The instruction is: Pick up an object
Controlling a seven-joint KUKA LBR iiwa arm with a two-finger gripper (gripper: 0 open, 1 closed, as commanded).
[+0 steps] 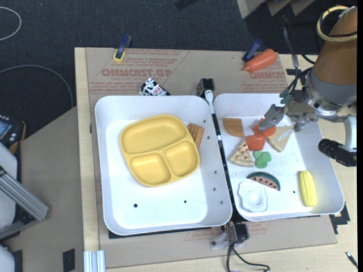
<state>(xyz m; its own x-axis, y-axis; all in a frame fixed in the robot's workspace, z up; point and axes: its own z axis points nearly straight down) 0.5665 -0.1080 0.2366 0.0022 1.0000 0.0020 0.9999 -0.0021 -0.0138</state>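
The arm is seen at 3 o'clock, w/ the hand (pixel 282 118) lowered over the right bin (pixel 329 191), near its top edge. Two fingers are seen spread apart, released, nothing between them. A tomato (pixel 265 130) lies just under the hand's left finger; whether touched can't be told. A cheese wedge (pixel 279 140) sits just beside the tomato at 4 o'clock. Below are a red pepper (pixel 256 142), broccoli (pixel 262 160) and a pizza slice (pixel 243 154), packed close. A bread slice (pixel 232 126) lies at 9 o'clock of the tomato. A melon slice (pixel 264 180), egg (pixel 252 198) and corn (pixel 307 188) are placed toward 6 o'clock. In the left bin (pixel 153 214) a yellow tray (pixel 160 149) rests, w/ a waffle (pixel 196 133) at its 2 o'clock edge. On the counter (pixel 91 152) a carrot (pixel 261 60) lies at 12 o'clock.
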